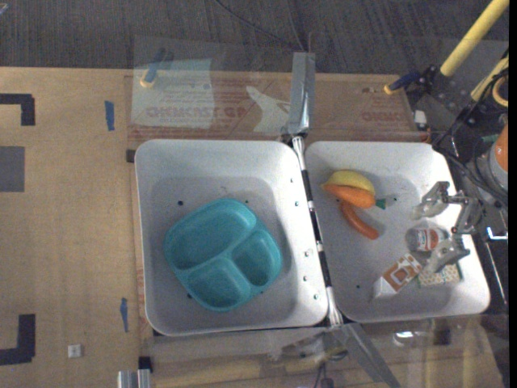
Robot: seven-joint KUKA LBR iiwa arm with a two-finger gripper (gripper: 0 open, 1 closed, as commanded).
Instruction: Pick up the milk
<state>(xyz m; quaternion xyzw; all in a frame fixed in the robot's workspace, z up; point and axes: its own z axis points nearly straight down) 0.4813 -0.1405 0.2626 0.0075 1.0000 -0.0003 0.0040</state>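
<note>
The milk (400, 274) is a small white and orange carton lying flat near the front of the right bin (404, 162). My gripper (443, 228) reaches in from the right, over the bin's right side, and is open. One metal finger (434, 200) sits toward the back and the other finger (451, 255) toward the front, just above the carton's right end. A small silver and red can (422, 238) lies at the left of the gap between the fingers. Nothing is gripped.
A yellow lemon (353, 180) and two orange carrots (359, 219) lie in the middle of the right bin. A teal divided plate (223, 254) rests in the left bin (153, 217). A metal divider (313, 233) runs between the bins.
</note>
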